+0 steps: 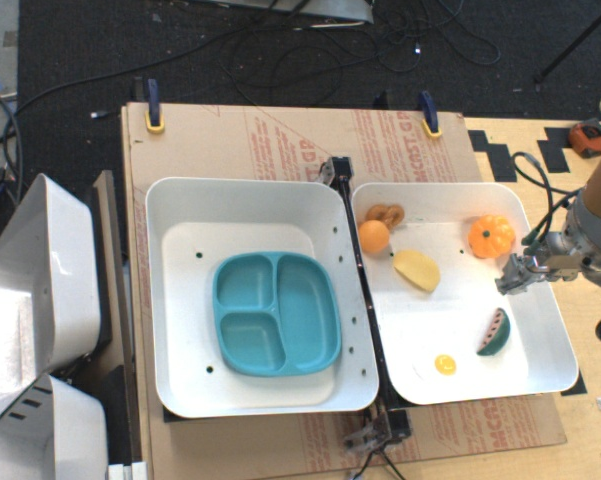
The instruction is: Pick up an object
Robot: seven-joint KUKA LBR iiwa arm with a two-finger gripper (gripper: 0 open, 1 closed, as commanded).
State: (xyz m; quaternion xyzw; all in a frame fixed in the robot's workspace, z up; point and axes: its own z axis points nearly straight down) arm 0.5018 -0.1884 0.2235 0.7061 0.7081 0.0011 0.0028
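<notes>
So here's your count. You've got two white bins on the bench: the left bin and the right bin. The left one has just one thing in it, a teal divided plate with three compartments, sitting in the middle.

The right bin holds six bits of toy food: one pretzel near the top left corner, one orange ball touching it just below, one pale yellow wedge toward the middle, one small pumpkin by the top right corner, one watermelon slice near the right edge, and one little yellow disc by the bottom edge.

Also two blue-and-yellow clamps, one and another, on the board's far edge.
</notes>
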